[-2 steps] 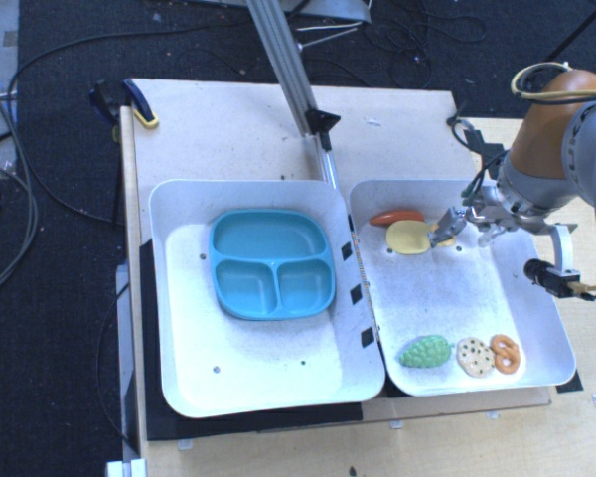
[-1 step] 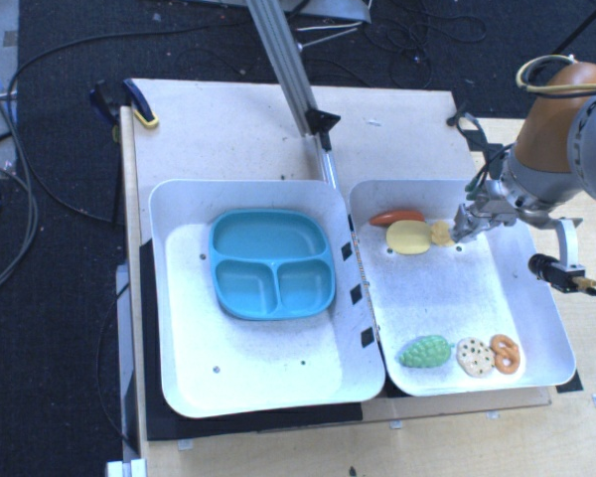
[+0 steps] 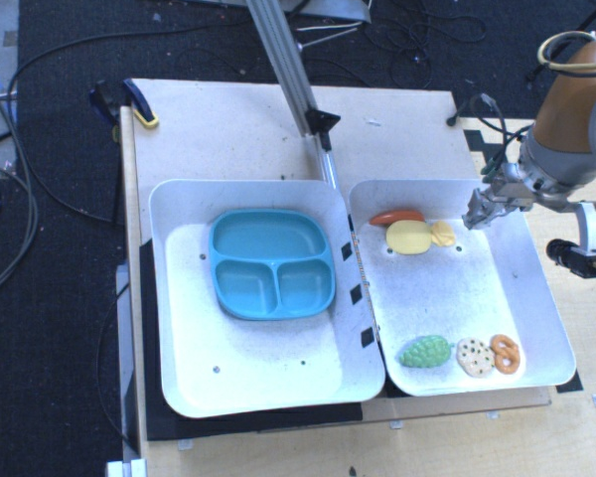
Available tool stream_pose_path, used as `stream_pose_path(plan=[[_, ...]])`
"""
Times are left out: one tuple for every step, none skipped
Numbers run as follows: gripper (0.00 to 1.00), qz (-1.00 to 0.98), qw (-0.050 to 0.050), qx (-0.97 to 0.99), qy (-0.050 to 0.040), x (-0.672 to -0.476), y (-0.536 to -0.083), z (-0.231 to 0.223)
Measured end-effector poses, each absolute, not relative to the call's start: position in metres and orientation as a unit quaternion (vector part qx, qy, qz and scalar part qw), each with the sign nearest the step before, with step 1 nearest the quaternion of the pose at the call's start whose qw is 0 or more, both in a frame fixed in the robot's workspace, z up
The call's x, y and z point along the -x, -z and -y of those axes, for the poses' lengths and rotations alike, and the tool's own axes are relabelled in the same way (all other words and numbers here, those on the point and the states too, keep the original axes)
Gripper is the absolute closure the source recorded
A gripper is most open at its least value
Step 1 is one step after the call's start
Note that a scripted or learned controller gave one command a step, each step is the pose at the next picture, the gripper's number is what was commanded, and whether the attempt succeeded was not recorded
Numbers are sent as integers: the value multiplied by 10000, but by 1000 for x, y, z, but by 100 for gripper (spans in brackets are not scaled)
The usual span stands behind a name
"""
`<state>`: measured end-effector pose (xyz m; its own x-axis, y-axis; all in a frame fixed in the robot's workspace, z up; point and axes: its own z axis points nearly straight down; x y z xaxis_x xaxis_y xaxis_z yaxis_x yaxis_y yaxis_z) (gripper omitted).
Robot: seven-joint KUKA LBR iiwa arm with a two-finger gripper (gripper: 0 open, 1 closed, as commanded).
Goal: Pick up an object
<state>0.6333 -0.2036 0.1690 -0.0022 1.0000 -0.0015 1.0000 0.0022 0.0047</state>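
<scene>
The pincer [image 3: 474, 217] hangs over the far right part of the right bin [image 3: 536, 296] — whether it is open or shut cannot be told. Just to its left lie a yellow toy [image 3: 410, 237] and, touching it, a red one [image 3: 395, 216]. Nearer the camera sit a green piece [image 3: 424, 351], a cookie [image 3: 474, 357] and a pretzel [image 3: 506, 353]. Further left, the left bin [image 3: 179, 296] holds a blue divided plate [image 3: 272, 263]. Both bins rest on a pale wooden bench [image 3: 228, 127] — beyond it, dark carpet [image 3: 60, 87] strewn with cables.
</scene>
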Motion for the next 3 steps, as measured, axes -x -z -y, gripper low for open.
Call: stream_pose_path(plan=[[100,-7084,28,-7058,-17,-634,-222,193],[100,-7081,28,-7061,-14,-635,-255,193],[100,-7091,0,-7051,-6,-638,-260,145]])
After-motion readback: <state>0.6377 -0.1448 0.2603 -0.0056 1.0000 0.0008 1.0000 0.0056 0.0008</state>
